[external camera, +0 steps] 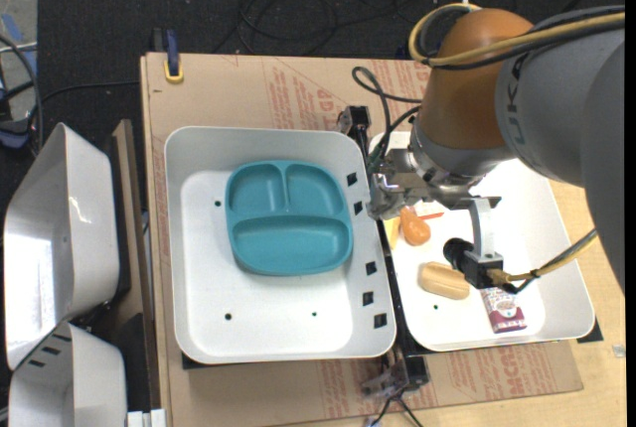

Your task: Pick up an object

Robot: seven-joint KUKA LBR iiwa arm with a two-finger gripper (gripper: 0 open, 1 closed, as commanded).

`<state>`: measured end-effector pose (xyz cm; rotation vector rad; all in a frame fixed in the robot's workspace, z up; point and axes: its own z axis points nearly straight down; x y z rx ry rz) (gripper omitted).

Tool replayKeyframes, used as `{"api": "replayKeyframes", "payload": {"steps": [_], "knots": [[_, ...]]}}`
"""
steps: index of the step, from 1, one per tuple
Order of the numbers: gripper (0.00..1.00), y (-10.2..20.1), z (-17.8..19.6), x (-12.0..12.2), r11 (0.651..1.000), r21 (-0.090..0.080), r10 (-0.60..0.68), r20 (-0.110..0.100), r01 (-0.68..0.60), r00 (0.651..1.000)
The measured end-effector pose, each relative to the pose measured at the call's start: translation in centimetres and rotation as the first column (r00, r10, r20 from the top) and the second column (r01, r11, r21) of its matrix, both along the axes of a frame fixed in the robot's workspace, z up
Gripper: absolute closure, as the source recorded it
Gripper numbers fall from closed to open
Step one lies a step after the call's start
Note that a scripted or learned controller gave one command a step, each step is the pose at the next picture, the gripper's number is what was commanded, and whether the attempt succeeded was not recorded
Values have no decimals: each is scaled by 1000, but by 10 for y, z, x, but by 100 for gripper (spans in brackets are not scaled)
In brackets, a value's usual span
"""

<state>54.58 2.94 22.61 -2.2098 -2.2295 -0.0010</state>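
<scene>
Orange carrot-like piece (pixel 414 227) lying in right bin (pixel 556 311), near divider, beside tan bread-like roll (pixel 443 280). Am hovering gripper (pixel 390 199) just beside it, lining up pick. Jaws: cannot tell, wrist blocking. Teal divided plate (pixel 289 217) sitting in left bin (pixel 199 316).

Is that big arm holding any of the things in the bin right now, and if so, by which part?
It cannot be told. The arm's wrist hangs over the right bin and hides its grasping end. The orange object, tan block and small carton lie on the bin floor.
</scene>
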Motion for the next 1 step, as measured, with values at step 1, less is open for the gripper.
{"api": "replayKeyframes", "payload": {"steps": [1], "knots": [[100, 49, -7, 0, 1000, -2, -1, 0, 1, 1000]]}}
